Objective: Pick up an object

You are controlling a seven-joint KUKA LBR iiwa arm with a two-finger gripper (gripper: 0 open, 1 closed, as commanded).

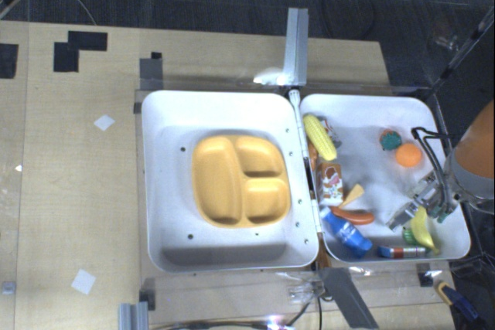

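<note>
Two white bins [155,166] sit on the bench. Gripper [421,205] hovers above the banana [421,230]; finger spacing cannot be determined. Banana is probably light, rigid, smooth: grasp across its middle.

The grey arm with its orange band [473,154] is cut off by the right edge. Its metal gripper [418,206] is too small and cluttered to tell how it stands, and it overlaps the top of a yellow banana-shaped toy [422,232]. The label on the small printed carton [330,185] is too blurred to read.
</note>
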